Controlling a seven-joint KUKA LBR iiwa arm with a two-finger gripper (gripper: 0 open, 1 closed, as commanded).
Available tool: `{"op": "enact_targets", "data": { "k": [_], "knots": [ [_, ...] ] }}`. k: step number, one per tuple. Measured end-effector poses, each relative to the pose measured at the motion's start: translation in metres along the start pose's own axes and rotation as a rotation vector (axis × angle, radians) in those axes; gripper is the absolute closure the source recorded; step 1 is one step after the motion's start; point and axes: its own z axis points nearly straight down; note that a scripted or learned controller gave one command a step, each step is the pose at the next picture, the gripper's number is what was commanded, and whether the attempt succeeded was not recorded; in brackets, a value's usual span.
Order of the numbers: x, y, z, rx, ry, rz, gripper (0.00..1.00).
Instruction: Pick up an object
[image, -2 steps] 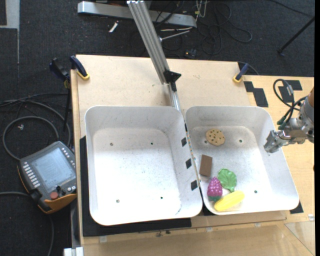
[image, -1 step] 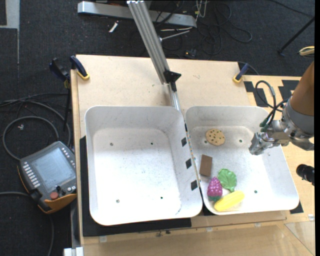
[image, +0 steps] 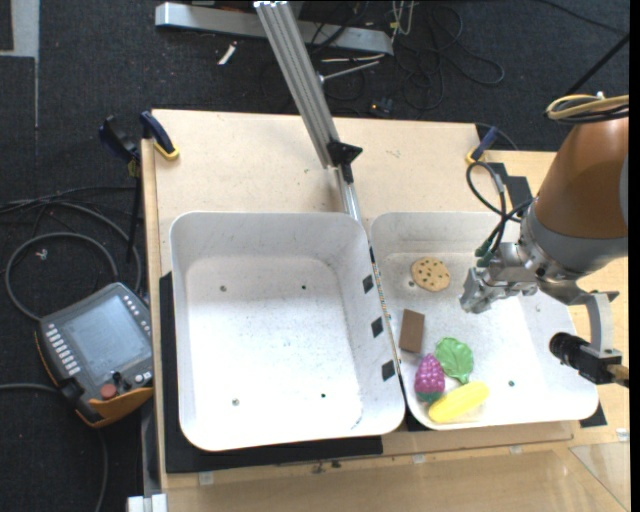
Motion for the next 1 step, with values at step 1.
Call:
{"op": "enact_targets", "data": {
  "k": [1],
  "knots": [
    [0.0572,0.0091,-0.0058,-0.002,0.000,0.000,1.00]
  ]
}}
